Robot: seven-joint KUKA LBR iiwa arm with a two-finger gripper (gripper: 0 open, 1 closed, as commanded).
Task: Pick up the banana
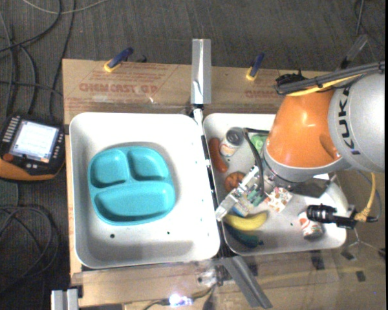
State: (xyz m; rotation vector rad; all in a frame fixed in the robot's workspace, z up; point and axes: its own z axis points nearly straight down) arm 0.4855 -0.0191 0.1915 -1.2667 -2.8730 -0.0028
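The yellow banana [247,221] lies near the front left corner of the right bin [336,241], curved, with a dark blue-green object [247,240] just in front of it. My gripper [240,196] hangs directly above and slightly behind the banana, close to its left end, angled toward the bin's left wall. The grey and orange arm covers much of the right bin behind it. Nothing is visibly held in the gripper.
In the right bin are a small can [233,137], a brown oblong item [215,154], a reddish-brown item [233,179], a colourful packet [278,201] and a white-and-red can [310,228]. The left bin [84,237] holds a teal compartment tray [132,185].
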